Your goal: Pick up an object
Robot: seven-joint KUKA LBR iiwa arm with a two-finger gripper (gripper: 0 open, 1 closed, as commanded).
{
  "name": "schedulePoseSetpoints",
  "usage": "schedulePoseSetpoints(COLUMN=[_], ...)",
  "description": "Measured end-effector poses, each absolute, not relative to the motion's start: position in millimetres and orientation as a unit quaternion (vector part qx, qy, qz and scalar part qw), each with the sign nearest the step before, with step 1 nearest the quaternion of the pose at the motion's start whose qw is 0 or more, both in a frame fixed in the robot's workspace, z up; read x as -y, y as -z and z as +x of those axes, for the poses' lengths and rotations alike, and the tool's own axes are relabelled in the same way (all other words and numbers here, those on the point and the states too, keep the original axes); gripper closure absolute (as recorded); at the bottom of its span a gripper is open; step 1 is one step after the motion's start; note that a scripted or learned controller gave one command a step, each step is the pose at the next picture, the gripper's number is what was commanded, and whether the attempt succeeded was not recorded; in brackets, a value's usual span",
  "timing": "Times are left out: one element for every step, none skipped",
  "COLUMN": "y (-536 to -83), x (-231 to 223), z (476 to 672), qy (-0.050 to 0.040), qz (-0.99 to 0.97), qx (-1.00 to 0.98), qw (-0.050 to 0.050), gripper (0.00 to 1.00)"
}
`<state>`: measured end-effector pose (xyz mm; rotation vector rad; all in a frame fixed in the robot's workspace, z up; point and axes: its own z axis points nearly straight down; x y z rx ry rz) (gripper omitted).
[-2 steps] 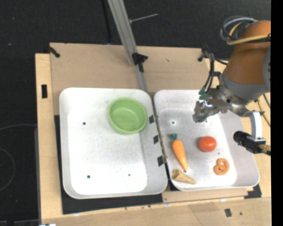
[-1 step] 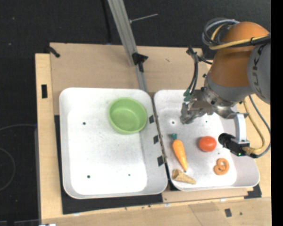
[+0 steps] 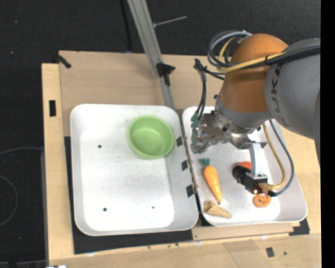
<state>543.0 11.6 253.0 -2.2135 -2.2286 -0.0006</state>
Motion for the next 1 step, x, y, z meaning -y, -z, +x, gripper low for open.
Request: schedulePoseSetpoints(y=[-248.8], x=[-66.5], z=[530.1], qy=[0.0004], qz=[-0.704], qx=[0.71], qw=[0.001], gripper=[1.0])
